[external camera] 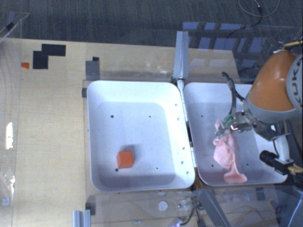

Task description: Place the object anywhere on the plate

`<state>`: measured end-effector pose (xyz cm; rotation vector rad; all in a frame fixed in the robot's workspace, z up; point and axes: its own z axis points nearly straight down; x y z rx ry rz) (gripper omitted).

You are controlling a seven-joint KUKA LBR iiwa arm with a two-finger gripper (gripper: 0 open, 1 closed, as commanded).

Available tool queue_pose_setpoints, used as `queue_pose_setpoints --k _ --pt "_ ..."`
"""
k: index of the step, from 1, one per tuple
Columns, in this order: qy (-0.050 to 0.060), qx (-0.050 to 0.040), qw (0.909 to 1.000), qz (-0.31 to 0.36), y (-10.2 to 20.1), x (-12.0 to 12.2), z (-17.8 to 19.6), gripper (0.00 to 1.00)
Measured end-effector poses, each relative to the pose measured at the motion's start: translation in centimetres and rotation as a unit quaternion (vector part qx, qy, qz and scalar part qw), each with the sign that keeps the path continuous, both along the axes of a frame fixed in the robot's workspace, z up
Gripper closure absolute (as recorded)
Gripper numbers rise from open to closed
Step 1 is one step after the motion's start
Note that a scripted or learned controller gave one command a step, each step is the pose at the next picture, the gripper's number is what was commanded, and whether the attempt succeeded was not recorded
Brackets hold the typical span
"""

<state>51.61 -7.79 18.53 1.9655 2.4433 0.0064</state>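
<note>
1. The pincer (233,124) hangs over the right bin (203,108), at the upper end of a pink cloth (226,152). Its tips sit right at the cloth's top edge, but whether they are spread, closed, or gripping fabric cannot be told from this slanted overhead view.

2. The pink cloth lies crumpled in the right bin, with its long axis running roughly from 12 o'clock to 6 o'clock. Its bulk stretches away from the pincer toward 6 o'clock, ending in a rounded fold close to the bin's near wall.

3. No plate can be picked out clearly. The left bin (104,103) holds a small orange-red block (125,159) in its 7 o'clock portion, well apart from the pincer, toward 9 o'clock and across the divider between the bins.

4. Which of the two is the task's object is a judgement. The arm's position suggests the cloth is the one in hand, and the coming move would turn on whether the tips truly have fabric before lifting.

5. The bins are shallow, white and smooth, dotted with small dark marks. They rest side by side on a pale wooden desk (52,126), with black patches at its 10 o'clock corner.

6. Beyond the desk at 12 o'clock lies dark carpeted floor (118,8) with a thin looped cable (255,6).
</note>
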Motion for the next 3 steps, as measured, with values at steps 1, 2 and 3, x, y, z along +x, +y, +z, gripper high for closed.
queue_pose_setpoints --k 1,2,3 --pt "0.0 -0.0002 1.0 0.004 0.1 0.3 4.0 1.0" --pt "0.0 -0.0012 0.979 0.204 4.6 3.1 3.1 1.0" --pt "-0.001 -0.0022 0.9184 0.396 10.0 6.1 3.0 1.0"
